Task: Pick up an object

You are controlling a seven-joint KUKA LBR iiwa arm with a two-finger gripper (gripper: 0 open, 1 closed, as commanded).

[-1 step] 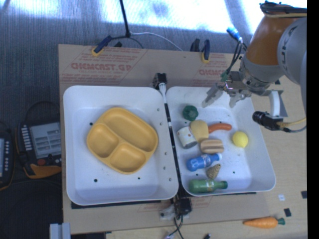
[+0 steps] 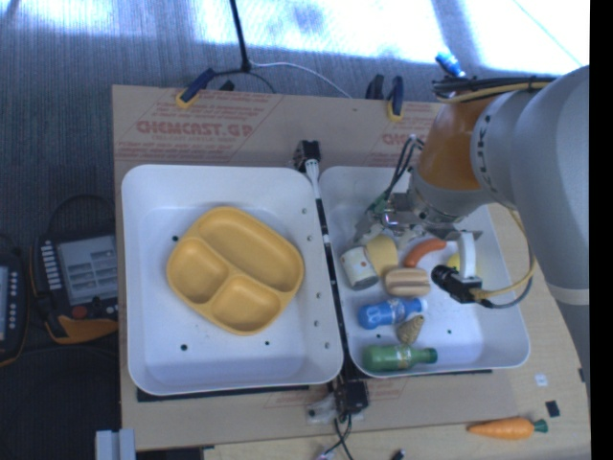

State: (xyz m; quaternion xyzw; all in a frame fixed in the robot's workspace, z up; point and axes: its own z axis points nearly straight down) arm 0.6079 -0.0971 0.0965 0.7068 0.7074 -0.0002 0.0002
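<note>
The end effector [image 2: 391, 220] hung low in the right bin [image 2: 498, 348], just above the yellow block [image 2: 381, 253]. I could not tell its state. The toys lay packed close, so it might have bumped the hot dog [image 2: 407, 281] or grabbed nothing.

A yellow divided plate [image 2: 236, 270] lies in the left bin [image 2: 144, 257]; an orange carrot [image 2: 507, 428] rests on the bench.

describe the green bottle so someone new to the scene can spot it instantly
Start at the right white bin, the one crowded with small toys. Go to its near edge: the green bottle lies on its side there, below the blue bottle. It is the only green item and the one closest to the rim.
</note>
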